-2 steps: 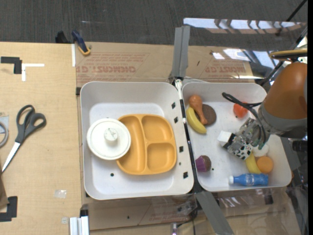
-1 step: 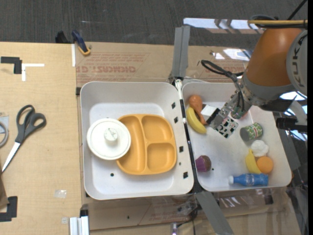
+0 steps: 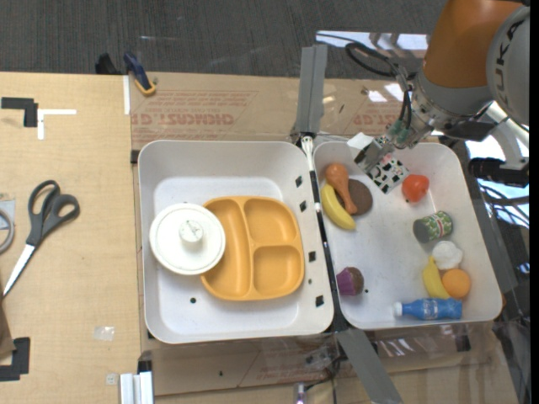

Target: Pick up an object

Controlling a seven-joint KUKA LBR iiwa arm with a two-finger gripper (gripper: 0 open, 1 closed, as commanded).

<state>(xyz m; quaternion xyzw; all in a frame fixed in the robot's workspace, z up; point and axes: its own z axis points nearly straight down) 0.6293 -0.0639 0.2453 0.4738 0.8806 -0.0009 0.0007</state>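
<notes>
Two shallow white bins sit side by side on a bench, seen from above at a slant. Nearest the camera in the right bin (image 3: 480, 225) lies a blue bottle (image 3: 429, 310), with a purple-brown item (image 3: 349, 281) to its left. Just behind the bottle, an orange ball (image 3: 456, 284) touches a small yellow banana (image 3: 433, 278), and a white lump (image 3: 447, 253) sits above them. Farther back stands a green patterned can (image 3: 433, 225), then a red object (image 3: 415, 187). At the bin's left side, a larger banana (image 3: 337, 208) lies against a brown disc (image 3: 360, 197) and a drumstick-shaped toy (image 3: 337, 175). At the far end, the gripper (image 3: 383, 151) hangs above a black-and-white spotted block (image 3: 387, 173); whether its jaws are apart or together cannot be told. In the left bin (image 3: 160, 310), a yellow divided tray (image 3: 257, 247) lies with a white round lid (image 3: 188, 238) overlapping its left edge. Scissors (image 3: 38, 217) rest on the bench at far left.
</notes>
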